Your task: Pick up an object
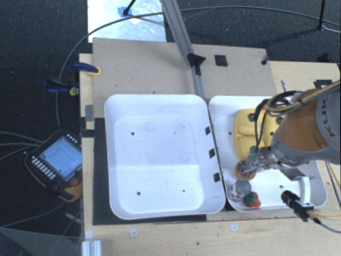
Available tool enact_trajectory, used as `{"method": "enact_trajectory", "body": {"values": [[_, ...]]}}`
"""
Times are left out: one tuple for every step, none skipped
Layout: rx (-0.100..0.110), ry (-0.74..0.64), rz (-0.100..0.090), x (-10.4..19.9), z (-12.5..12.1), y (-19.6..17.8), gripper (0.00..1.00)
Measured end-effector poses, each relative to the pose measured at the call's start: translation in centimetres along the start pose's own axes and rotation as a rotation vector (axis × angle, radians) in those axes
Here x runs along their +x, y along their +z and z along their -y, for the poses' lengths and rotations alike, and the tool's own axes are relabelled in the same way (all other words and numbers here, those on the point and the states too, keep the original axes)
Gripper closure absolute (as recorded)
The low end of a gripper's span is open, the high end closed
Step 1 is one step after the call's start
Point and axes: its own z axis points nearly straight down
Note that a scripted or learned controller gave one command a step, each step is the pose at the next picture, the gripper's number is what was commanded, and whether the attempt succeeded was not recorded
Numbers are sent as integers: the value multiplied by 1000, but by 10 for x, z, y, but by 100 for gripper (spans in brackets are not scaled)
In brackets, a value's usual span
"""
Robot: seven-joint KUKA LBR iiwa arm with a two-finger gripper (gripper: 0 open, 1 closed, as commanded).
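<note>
Orange-banded arm point(306, 129) hangs over the right bin point(221, 121), jaws point(250, 161) of indeterminate state just above a brown object point(244, 169); nothing appears lifted, pickup outstanding.

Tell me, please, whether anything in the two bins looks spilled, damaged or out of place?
Nothing stands out. The yellow object, the brown round item, the grey piece and the green-and-red toy all lie inside the right bin, none spilled.

Grey arm point(298, 161) with an orange band and black cables.
</note>
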Motion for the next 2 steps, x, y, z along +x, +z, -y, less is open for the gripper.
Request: {"method": "enact_trajectory", "body": {"values": [[5, -1, 3, -6, 3, -46, 100], [1, -3, 3, -7, 2, -110, 100]]}}
